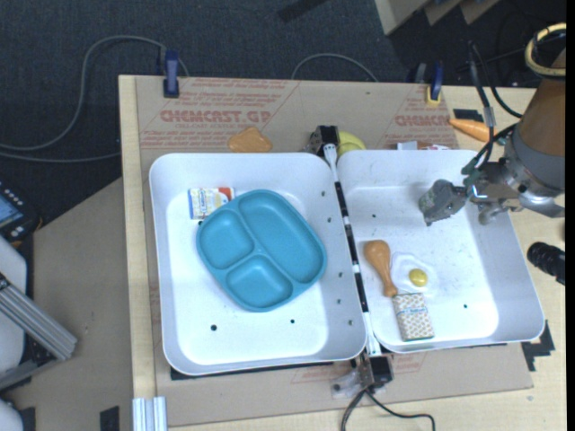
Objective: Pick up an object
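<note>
My gripper (437, 204) hangs over the upper middle of the right bin (503, 277), reaching in from the right on the grey arm. Below it and to the left lie a tan toy drumstick (380, 262), a fried egg (416, 277) and a small patterned cracker packet (413, 317). None of these touches the gripper. In the left bin (180, 312) sits a blue divided plate (260, 249), with a small white carton (207, 200) at its upper left.
Behind the bins on the board lie an orange bread piece (250, 139), a yellow item (349, 142) and an orange carrot (470, 129). Blue clamps (170, 70) hold the board's back edge. A black clip row (346, 232) joins the two bins.
</note>
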{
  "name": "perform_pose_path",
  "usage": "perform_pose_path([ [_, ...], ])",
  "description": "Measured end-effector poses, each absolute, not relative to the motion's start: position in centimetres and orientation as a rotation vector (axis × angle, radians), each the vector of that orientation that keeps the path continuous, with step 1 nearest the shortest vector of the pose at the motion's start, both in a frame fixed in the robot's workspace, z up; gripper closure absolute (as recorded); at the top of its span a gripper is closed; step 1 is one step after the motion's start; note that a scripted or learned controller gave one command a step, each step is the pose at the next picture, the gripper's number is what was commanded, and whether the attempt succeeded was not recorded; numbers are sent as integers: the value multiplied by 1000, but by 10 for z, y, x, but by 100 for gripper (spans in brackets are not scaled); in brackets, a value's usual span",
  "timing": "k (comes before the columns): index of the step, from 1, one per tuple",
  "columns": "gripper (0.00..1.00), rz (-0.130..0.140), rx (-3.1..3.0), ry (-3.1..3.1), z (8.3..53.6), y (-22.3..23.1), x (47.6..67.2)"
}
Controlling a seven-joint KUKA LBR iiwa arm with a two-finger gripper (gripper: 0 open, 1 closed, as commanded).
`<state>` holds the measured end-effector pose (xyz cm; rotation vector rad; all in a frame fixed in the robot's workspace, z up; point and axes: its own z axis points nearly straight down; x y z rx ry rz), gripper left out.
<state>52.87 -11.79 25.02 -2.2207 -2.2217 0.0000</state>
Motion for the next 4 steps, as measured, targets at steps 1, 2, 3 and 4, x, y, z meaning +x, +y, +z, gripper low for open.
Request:
perform_pose_path([
  [1,0,5,-2224,-2217,163,-170,584],
  [2,0,-5,-2223,-2228,84,-200,643],
  [3,100,-3,-2223,-2226,97,-199,641],
  [4,100,-3,-2221,-2234,90,-123,670],
])
